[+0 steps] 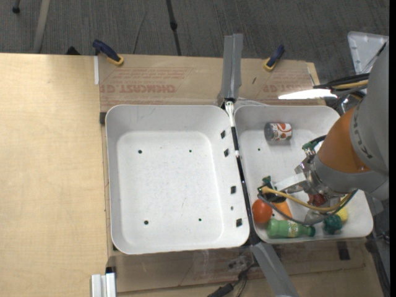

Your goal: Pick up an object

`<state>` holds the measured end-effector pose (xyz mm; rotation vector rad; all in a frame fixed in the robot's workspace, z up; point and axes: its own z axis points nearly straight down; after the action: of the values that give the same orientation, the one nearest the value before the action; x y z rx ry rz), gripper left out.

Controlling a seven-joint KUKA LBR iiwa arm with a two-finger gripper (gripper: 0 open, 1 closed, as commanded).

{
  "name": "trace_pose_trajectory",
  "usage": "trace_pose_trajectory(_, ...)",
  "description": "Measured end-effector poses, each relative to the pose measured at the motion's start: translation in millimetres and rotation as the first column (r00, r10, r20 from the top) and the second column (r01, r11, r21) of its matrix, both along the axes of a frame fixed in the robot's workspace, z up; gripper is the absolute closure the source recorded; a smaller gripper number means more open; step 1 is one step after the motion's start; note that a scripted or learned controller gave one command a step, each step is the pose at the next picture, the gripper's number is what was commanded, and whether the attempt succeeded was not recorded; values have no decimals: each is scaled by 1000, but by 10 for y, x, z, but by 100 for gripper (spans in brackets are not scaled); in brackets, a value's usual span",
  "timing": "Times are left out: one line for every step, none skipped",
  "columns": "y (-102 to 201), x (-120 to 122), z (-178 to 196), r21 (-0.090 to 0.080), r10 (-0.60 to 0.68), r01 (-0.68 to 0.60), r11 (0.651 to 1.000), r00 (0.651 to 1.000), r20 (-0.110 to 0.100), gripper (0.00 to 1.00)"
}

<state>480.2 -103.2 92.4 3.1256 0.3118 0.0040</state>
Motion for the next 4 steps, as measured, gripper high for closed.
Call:
trace_pose_trajectory(47,915,-18,0,9,-9,1000,1000,-8,0)
trace_pose_trajectory(-237,-39,-17,2,14,-14,1000,1000,-7,0)
trace_pose_trajectory(85,-35,-18,3,395,-395,918,918,-6,0)
trace_pose_trajectory(34,2,13,-3,10,-10,1000,1000,6,0)
